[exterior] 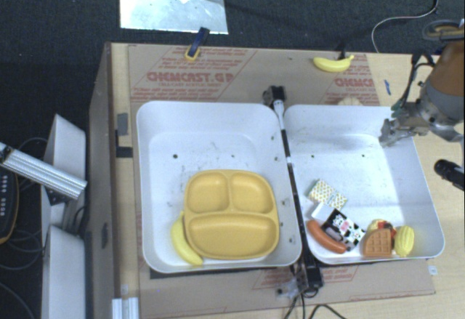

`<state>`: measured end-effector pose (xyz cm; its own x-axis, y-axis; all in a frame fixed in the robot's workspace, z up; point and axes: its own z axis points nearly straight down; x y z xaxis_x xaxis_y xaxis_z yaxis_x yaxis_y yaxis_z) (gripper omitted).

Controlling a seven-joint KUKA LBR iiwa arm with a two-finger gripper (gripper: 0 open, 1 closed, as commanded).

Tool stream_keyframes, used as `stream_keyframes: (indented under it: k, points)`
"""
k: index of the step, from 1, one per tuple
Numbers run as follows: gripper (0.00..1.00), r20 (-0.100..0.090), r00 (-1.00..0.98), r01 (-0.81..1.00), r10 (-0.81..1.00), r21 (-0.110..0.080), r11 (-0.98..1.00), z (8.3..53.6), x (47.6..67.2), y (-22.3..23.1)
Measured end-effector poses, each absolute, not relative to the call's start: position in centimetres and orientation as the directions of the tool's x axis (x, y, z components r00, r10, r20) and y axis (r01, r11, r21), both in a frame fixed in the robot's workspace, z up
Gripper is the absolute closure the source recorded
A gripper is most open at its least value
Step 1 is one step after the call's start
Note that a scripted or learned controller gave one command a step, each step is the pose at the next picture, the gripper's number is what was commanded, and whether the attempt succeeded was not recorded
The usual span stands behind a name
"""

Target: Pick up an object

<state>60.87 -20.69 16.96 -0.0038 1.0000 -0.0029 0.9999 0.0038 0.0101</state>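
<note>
Your gripper (393, 130) sits at the far right edge of the right bin (356, 137), hanging just over its rim, with the grey arm (445, 96) reaching in from the right; whether its fingers are spread or closed, you cannot tell from this slanted view, and nothing shows between them.

You have two white bins side by side on the bench (218, 70), their inner walls touching along the middle. The left bin (174, 128) carries a yellow divided tray (231, 213), which lies toward the near edge with its three compartments facing up. A yellow banana (184, 243) lies against the tray's near left corner, touching it, close to the bin's near left corner.

The things you could pick in the right bin are all gathered along its near edge, well apart from the gripper. From left to right: a red sausage (326, 236) near the near left corner, a black-and-white patterned block (343, 228) just beside it, a brown waffle piece (378, 243), and a small yellow lemon-like piece (405, 240) near the near right corner. Two pale checkered crackers (328, 195) lie just behind the sausage.

Outside the bins, another small banana (333, 62) rests on the bench's far edge.
</note>
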Motion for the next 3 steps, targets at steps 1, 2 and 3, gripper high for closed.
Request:
stream_keyframes:
  k: [1,2,3]
  points:
    - [1.0,-0.001,-0.001,1.0,1.0,0.003,0.001,20.7,57.0,-20.7]
    - [1.0,0.0,-0.003,1.0,1.0,0.006,0.003,21.8,57.1,-20.6]
    - [1.0,-0.001,-0.005,1.0,1.0,0.01,0.005,22.8,57.2,-20.6]
